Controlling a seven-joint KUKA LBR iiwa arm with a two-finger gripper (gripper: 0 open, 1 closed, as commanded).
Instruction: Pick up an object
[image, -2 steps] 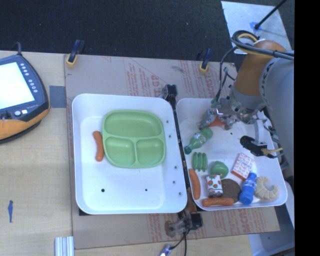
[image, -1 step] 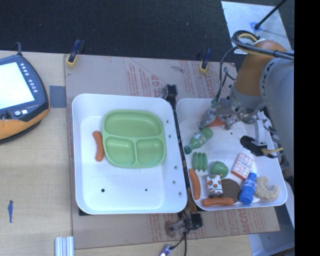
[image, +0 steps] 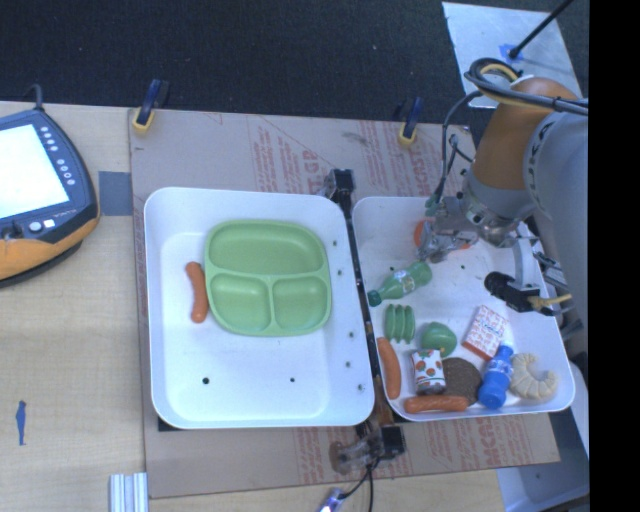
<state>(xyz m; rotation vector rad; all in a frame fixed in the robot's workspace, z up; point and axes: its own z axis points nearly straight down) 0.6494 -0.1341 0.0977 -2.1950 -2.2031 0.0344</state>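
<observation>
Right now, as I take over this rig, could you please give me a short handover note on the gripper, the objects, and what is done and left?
Gripper: low over the upper part of the right bin, near a small orange thing at its tip; whether it is open or shut cannot be told.
Right bin holds the green bottle, blue bottle, croissant, a sausage and other toy food.
Left bin holds the green tray and an orange sausage.
Done: no object visibly lifted.
Left: grasp one object and pick it up.
</observation>
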